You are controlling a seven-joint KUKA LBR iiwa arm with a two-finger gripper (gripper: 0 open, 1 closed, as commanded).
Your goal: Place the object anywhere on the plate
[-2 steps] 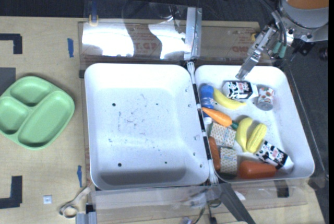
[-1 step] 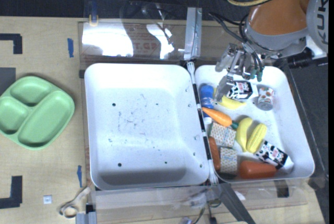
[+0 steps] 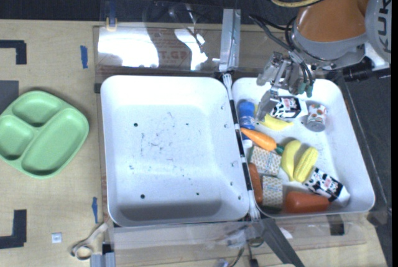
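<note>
orange carrot (image 3: 259,139) lies pointing left-up; gripper (image 3: 281,86) above, closure unclear.

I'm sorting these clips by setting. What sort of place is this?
Probably a robotics lab bench set up for pick-and-place trials. A robot arm reaches over two white bins, the right one full of toy food such as a corn cob and a carrot. A green plate waits beside them.
</note>
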